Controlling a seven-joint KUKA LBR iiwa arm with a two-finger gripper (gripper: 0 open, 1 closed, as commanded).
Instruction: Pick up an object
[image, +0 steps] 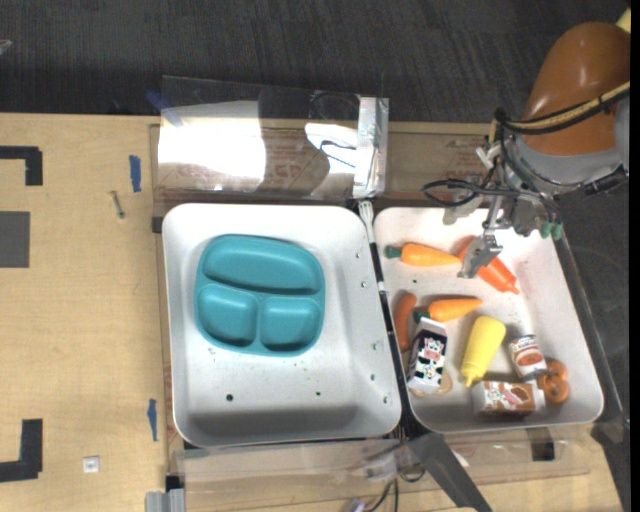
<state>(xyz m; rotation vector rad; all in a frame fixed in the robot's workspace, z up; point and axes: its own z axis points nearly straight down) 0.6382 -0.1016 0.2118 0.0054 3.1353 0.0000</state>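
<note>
My gripper (482, 256) hangs over the back of the right bin (578, 330), coming in from the upper right. It sits between a carrot with a green top (428, 256) on its left and an orange wedge-shaped piece (499, 275) just to its right and partly under it. I cannot make out whether anything is held. Further forward in the same bin lie a second orange carrot (455, 309), a reddish sausage (403, 318), a cow-print carton (430, 358), a yellow bottle (482, 347), a small can (527, 353), a pretzel (554, 381) and a brown packet (505, 397).
The left bin (190, 380) holds a teal divided plate (260, 292). A clear plastic sheet with a taped edge (370, 145) stands behind both bins. Cables (455, 190) trail from the wrist over the right bin's back rim.
</note>
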